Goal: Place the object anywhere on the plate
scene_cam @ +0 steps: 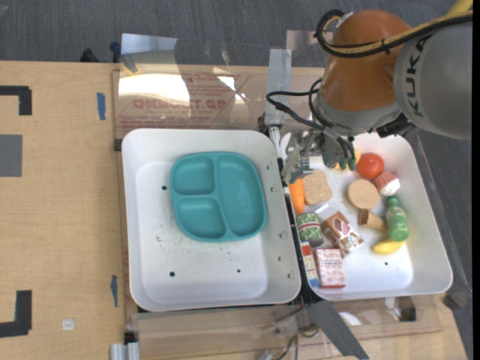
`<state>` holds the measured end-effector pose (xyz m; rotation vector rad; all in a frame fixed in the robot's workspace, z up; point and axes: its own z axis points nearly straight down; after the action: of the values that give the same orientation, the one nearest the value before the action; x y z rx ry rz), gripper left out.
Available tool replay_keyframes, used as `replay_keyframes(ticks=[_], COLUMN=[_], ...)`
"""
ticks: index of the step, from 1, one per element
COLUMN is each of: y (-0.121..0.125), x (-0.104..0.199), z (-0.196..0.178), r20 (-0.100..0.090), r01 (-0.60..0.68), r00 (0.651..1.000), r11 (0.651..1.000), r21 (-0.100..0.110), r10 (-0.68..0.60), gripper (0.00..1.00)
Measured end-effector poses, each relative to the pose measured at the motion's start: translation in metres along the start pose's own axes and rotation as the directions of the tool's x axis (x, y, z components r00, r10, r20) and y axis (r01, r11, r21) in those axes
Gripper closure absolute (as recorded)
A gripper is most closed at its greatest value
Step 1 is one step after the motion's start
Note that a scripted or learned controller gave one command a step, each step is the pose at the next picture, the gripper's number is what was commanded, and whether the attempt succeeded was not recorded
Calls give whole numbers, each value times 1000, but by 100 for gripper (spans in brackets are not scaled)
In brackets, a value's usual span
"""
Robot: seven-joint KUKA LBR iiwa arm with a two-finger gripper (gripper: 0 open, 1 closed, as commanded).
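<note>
The grey arm (390, 58) with its orange band reaches in from the right over the 2 white bins. The left bin (150, 276) holds a teal plate (218, 195) with 3 compartments. The right bin (427, 261) holds the toy food. The pincer (313, 156) hangs at that bin's upper left corner; how far it is open cannot be told, and nothing shows between its fingers. Just below it lies a slice of bread (317, 188), an orange carrot (298, 196) beside that. A red tomato (370, 165) sits to the pincer's right.
</note>
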<state>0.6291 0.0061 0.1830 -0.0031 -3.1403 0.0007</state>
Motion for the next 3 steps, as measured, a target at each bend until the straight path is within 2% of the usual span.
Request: replay_keyframes(ticks=[1, 2, 3], y=[-26, -102, -165], x=[-14, -39, -38], z=[-128, -189, -273], r20=[18, 14, 11], r01=[325, 522, 750], r00=[946, 853, 661], r11=[946, 853, 661], r21=[5, 9, 13], r10=[-325, -522, -750], gripper=[100, 100, 100])
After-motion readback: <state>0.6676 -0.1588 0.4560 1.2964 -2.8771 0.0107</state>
